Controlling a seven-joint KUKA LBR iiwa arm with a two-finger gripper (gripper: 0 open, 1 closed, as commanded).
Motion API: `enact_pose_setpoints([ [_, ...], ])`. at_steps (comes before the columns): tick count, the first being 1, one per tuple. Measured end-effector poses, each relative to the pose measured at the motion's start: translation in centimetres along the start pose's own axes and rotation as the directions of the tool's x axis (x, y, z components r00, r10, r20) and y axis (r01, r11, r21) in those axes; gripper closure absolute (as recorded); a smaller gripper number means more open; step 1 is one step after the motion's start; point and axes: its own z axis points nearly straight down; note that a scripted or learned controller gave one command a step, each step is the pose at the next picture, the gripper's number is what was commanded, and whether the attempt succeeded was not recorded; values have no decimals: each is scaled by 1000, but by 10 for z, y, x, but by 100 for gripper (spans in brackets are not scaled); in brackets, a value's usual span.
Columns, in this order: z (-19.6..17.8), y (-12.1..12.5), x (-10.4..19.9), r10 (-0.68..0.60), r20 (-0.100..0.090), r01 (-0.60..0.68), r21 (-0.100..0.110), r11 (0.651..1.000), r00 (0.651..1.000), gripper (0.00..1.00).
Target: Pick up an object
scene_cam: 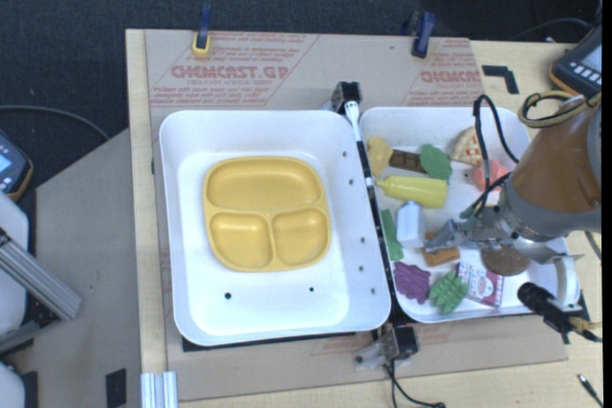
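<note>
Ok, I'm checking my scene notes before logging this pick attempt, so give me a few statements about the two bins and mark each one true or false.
1. The yellow divided tray lies in the left bin. True.
2. The toy food sits in the left bin. False: it is piled in the right bin.
3. The arm reaches over the right bin. True.
4. The yellow tray has three compartments holding food. False: its compartments hold nothing.
5. A purple grape cluster lies near the right bin's front edge. True.
</note>
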Motion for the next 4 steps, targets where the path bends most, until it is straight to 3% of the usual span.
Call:
enact_pose_setpoints([
  [1, -14, 2, -1, 1, 5, -1, -9, 1000, 1000, 100],
  [3, -138, 7, -13, 0, 9, 0, -5, 1000, 1000, 100],
  [4, -138, 8, -13, 0, 7, 0, 0, 1000, 1000, 100],
])
